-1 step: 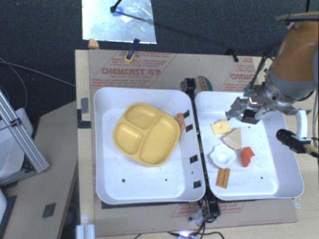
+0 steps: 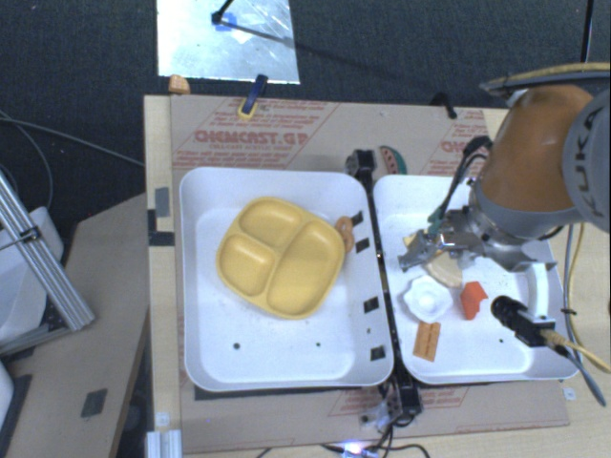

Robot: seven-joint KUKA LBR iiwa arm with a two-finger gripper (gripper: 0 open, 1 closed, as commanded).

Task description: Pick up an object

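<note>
Pincer (image 2: 417, 252): low over the right bin (image 2: 470, 359), just up and left of the white cup (image 2: 425, 301); whether it is apart or together cannot be told, and nothing is seen to be held.
Task's thing: the tan lump (image 2: 445, 273) is judged the likeliest pick; it lies just above the white cup and close beside the pincer.
Step in hand: a closing approach is judged to be under way.
Doing it well: the pincer should be centred over the tan lump before it is shut, and lowered straight, so that the white cup is not nudged.
Risk: the orange block (image 2: 473, 301), just right of the white cup, could be clipped.
Also near: a brown stick (image 2: 427, 341), just below the white cup.
Arm (image 2: 542, 156): reached in from the right of the white cup, its wrist bent down and leftward.
Farther out: a yellow plate (image 2: 279, 256), well left of the white cup.
</note>
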